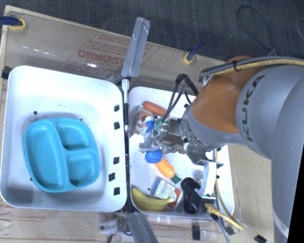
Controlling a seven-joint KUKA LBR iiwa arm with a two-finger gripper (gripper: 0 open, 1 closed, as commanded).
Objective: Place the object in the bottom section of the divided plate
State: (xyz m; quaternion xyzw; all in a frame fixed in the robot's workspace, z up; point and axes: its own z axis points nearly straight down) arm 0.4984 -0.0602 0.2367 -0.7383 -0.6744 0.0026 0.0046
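Note:
A light blue divided plate (61,154) lies in the left bin (23,89), with one long section on its left and two smaller ones on its right. My gripper (157,140) hangs low over the right bin (132,170), among the objects there. Just below it sit a small blue object (153,158) and an orange piece (165,169). A brown item (142,122) lies just to its left. The arm hides much of this bin's right side.
An orange-red sausage shape (154,108) lies at the right bin's far edge. A banana (151,202) and a small printed carton (164,189) rest near its front edge. A ridge with black clips (118,153) separates the two bins.

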